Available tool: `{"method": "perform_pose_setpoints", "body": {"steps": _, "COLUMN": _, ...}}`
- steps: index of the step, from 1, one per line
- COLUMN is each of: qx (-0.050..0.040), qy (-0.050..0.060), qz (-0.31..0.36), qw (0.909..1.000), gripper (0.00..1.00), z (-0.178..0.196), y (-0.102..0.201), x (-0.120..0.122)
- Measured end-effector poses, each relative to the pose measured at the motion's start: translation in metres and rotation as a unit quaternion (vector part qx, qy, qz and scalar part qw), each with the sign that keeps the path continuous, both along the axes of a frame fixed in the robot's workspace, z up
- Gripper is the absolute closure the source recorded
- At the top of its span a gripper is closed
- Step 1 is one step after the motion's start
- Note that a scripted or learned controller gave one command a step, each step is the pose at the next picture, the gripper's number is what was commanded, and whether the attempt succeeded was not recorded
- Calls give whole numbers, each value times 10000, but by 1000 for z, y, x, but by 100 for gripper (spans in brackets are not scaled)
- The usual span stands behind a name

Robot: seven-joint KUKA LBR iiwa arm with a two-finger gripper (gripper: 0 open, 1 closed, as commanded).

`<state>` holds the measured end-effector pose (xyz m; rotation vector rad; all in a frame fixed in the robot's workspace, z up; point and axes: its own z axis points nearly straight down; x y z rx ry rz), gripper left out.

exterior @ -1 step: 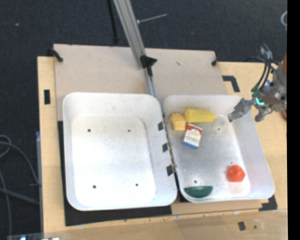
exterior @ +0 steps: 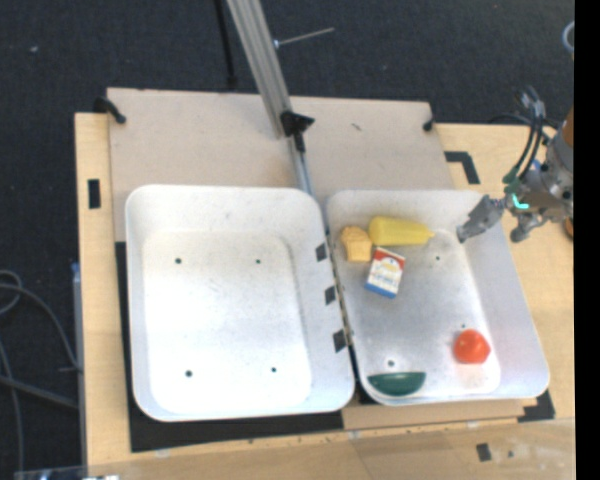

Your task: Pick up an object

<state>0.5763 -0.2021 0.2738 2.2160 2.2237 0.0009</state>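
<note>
The right bin point(exterior: 500, 298) holds several objects. A yellow banana-shaped piece point(exterior: 400, 231) lies near its far edge, with a small tan block point(exterior: 355, 243) just to its left. A red, white and blue carton point(exterior: 384, 272) lies below them. A red-orange ball point(exterior: 471, 347) rests near the front right corner, and a dark green bowl-shaped piece point(exterior: 397, 381) sits against the front rim. My gripper point(exterior: 500, 225) hangs over the bin's far right corner, open, with nothing between its spread fingers. It is to the right of the yellow piece and apart from it.
The left bin point(exterior: 230, 308) lies beside the right one, with a narrow divider between them. A slanted aluminium bar point(exterior: 260, 48) rises from behind the bins. Cables point(exterior: 10, 308) lie on the floor at the left.
</note>
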Motion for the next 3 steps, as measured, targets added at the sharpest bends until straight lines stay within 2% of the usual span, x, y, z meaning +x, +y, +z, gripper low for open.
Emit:
{"method": "perform_pose_setpoints", "body": {"steps": 2, "qx": -4, "qy": 28, "qz": -27, "qw": 10000, "gripper": 0, "z": -93, "y": -20, "x": -3}}
{"method": "perform_pose_setpoints", "body": {"steps": 3, "qx": -2, "qy": 31, "qz": -32, "qw": 10000, "gripper": 0, "z": -152, "y": -26, "x": 2}}
